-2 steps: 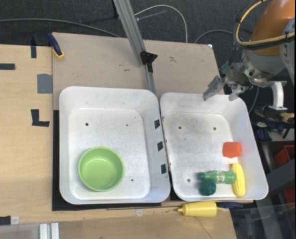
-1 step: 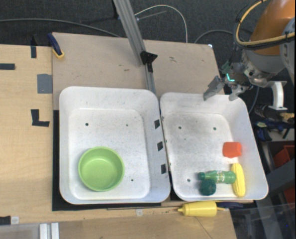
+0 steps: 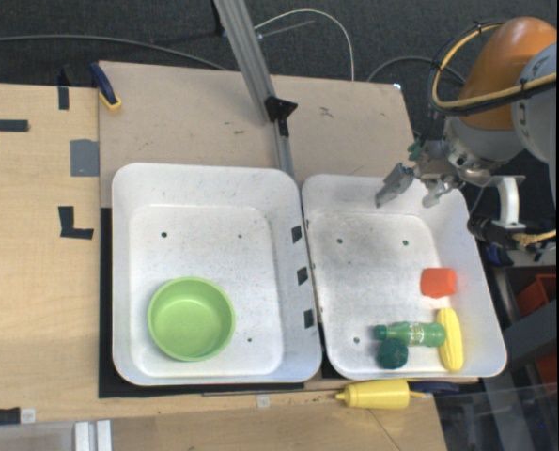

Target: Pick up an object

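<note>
My gripper (image 3: 412, 190) hangs over the far edge of the right bin (image 3: 354, 252), fingers spread open with nothing between them. Well in front of it, near the bin's right side, lies an orange block (image 3: 438, 282). Closer to the front edge a yellow banana-shaped object (image 3: 450, 337) lies next to a green bottle (image 3: 407, 334) with a dark green cap end (image 3: 391, 352). A green bowl (image 3: 192, 318) sits in the front of the left bin (image 3: 204, 205).
A yellow bottle-like object (image 3: 378, 395) lies on the bench just outside the right bin's front rim. A grey metal pole (image 3: 249, 50) slants up from between the bins. Cables loop behind the bins.
</note>
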Available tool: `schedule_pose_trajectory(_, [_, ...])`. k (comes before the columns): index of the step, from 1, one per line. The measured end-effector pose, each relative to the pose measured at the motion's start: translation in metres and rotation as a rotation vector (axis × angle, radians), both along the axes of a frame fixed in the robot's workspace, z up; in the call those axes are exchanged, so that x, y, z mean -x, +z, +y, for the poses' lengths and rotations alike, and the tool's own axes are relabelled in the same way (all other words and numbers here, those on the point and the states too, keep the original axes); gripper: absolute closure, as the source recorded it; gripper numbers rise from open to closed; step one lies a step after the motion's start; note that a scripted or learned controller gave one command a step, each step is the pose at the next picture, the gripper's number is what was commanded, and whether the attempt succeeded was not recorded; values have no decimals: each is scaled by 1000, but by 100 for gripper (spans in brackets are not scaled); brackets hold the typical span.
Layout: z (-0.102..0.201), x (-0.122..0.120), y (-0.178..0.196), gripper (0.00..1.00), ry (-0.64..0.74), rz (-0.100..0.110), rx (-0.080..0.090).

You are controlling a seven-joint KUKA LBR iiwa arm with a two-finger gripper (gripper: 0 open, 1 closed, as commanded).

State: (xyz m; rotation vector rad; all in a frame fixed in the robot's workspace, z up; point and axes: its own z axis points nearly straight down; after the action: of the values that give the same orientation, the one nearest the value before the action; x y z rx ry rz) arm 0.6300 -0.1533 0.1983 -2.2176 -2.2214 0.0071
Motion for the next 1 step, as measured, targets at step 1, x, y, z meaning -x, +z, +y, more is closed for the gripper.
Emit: schedule_pose_trajectory(1, [1,-2,-65,0,0,3,-1])
